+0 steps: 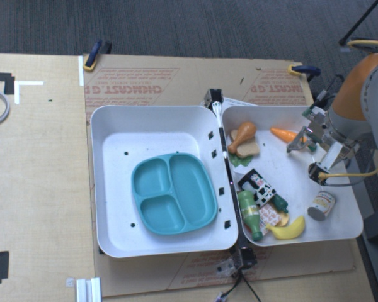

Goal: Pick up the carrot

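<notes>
The carrot (283, 133), small and orange, lies on the floor of the right bin (302, 172) near its far wall. My gripper (300, 143) hangs just right of it, its grey fingers pointing down and left, close to the carrot's thick end. Nothing shows between the fingers. The arm with its orange band comes in from the right edge.
In the right bin lie a chicken drumstick (242, 133), a slice of bread (247, 148), a green leaf, a cow-patterned toy (258, 189), a green bottle (249, 213), a banana (288, 228) and a small can (321, 204). The left bin (113, 168) holds a teal divided plate (174, 192).
</notes>
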Tool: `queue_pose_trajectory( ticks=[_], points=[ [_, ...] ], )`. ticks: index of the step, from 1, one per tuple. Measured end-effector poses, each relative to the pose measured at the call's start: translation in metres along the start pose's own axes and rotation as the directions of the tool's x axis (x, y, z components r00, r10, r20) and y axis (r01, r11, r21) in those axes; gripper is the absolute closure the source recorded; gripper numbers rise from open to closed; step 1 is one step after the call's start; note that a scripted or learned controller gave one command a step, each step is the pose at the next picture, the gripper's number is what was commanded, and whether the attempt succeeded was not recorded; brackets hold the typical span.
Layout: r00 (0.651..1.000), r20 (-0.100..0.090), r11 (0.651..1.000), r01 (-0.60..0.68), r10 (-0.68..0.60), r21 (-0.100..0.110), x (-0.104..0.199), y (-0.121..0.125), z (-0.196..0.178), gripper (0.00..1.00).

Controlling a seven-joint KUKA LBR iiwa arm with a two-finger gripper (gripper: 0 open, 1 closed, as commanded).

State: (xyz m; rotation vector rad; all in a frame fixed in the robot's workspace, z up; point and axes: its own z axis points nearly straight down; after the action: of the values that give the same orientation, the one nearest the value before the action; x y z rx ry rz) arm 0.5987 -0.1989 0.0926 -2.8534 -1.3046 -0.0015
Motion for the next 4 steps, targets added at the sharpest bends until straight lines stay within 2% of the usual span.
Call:
queue_pose_trajectory(
  ticks=[1, 2, 3, 4],
  points=[
    [0.923, 0.025, 0.922, -0.385, 0.384, 0.042, 0.041, 0.022, 0.003, 0.0],
    [0.822, 0.012, 0.822, -0.569, 0.569, 0.011, 0.028, 0.015, 0.003, 0.0],
    [0.79, 0.024, 0.79, -0.613, 0.613, 0.005, 0.092, -0.019, 0.005, 0.0],
    [0.791, 0.003, 0.791, -0.612, 0.612, -0.003, 0.092, -0.04, 0.001, 0.0]
  ],
)
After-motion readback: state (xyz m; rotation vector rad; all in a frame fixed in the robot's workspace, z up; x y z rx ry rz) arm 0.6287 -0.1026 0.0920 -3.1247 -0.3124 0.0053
